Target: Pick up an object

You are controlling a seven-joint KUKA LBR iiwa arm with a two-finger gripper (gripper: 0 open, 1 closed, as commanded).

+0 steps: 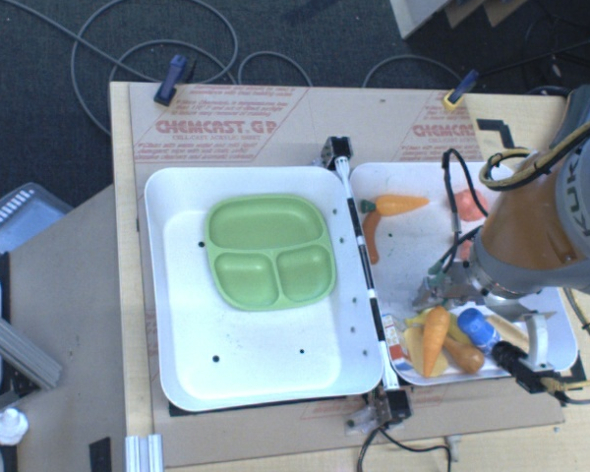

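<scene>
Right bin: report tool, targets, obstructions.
Tool low in right bin, grip state unreadable. Carrot beside it, blue object and more toys bunched at near edge. Arm covers bin's right side.

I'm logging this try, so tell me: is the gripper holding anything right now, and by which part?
It cannot be told. The gripper is low in the right bin, just above a carrot, and the arm hides its tip.

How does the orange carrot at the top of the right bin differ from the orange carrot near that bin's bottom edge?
The top orange carrot lies sideways with its green end to the left; the lower orange carrot lies nearly upright in the picture. The top one lies apart from other things; the lower one sits among crowded toys beside the gripper. Both are orange, tapered, in the right bin.
</scene>
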